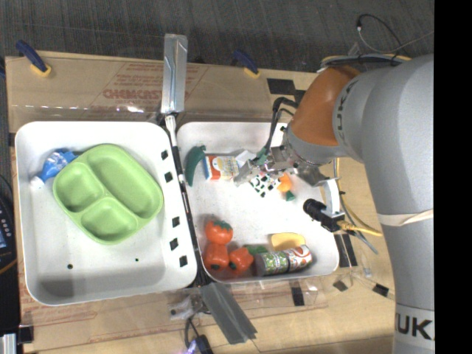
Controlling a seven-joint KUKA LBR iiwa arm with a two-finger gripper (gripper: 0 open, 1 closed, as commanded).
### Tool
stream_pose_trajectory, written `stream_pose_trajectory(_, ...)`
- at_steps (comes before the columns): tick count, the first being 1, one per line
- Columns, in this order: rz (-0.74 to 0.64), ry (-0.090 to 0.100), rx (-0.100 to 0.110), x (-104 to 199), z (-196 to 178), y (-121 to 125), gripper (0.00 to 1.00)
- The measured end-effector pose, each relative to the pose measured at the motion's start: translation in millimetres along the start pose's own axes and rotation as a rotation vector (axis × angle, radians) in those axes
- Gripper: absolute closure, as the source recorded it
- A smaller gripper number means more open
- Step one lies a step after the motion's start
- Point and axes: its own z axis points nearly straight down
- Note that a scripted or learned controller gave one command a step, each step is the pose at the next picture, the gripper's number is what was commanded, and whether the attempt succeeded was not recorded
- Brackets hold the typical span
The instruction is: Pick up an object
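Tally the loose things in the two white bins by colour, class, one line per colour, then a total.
Green: 3 – divided plate, dark green piece, can
Blue: 1 – blue item
Red-orange: 1 – toy cluster
Yellow: 1 – yellow piece
Black-and-white: 1 – checked block
Total: 7

The arm (394,146) is a thick, smooth, pale grey tube with a rounded orange band (318,116) above the wrist. Thin black cables loop by its top, and dark letters "UK" mark its lower casing.
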Motion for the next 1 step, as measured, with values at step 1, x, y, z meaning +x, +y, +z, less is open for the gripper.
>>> stream_pose_trajectory(1, -0.005, -0.006, -0.013, -1.4, -16.5, 5.1, 1.00)
